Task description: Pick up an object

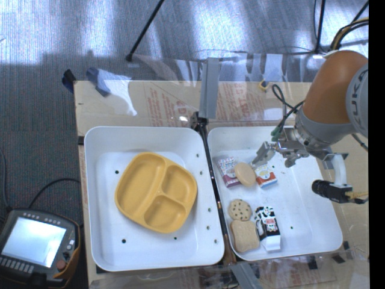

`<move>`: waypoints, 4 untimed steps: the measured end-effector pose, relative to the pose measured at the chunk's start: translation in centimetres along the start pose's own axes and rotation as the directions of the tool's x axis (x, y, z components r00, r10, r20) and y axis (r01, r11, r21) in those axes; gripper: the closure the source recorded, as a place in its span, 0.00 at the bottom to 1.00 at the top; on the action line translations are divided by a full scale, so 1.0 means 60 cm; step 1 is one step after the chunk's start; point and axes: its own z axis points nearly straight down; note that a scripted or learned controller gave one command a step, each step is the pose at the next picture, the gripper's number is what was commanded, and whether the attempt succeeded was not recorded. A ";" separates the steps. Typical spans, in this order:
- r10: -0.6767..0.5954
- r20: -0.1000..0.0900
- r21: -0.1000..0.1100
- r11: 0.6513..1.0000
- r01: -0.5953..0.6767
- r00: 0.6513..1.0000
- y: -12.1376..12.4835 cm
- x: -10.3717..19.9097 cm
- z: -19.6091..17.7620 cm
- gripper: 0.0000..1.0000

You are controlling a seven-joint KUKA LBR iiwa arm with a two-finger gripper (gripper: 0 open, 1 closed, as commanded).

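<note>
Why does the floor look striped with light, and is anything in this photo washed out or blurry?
In the camera view, pale patches of light fall across the carpet at the top; the white bins look bright, nearly washed out, and a glossy sheen shows on the clear panel behind them. The small items, like the cookie, look soft.
</note>
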 end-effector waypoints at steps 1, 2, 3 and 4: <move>0.147 0.000 -0.007 0.989 -0.147 0.989 0.042 -0.058 0.158 0.00; 0.151 -0.002 0.002 0.988 -0.151 0.988 0.039 -0.060 0.149 1.00; 0.550 -0.010 -0.029 0.835 -0.550 0.835 -0.005 -0.029 0.168 1.00; 0.751 -0.002 -0.003 0.660 -0.751 0.660 0.044 0.063 0.019 1.00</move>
